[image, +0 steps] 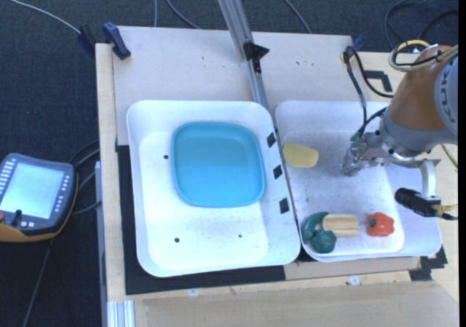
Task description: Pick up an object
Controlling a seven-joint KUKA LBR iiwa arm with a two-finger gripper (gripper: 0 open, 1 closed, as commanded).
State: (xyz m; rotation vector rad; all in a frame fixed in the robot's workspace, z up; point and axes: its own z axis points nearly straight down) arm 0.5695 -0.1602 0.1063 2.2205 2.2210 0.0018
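The tool [354, 162] hangs low over the bare middle of the right white bin [331, 116]; whether it is clenched or released I cannot tell. A pale yellow oval piece [301, 155] lies near that bin's left wall. Along its near edge lie a dark green vegetable toy [319, 232], a tan block [341, 224] and a red pepper toy [379, 224]. A light blue square plate [218, 164] lies in the left white bin [145, 129].

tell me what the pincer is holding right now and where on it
Nothing is seen held: the pincer hovers over bare floor of the right bin, apart from the yellow piece.
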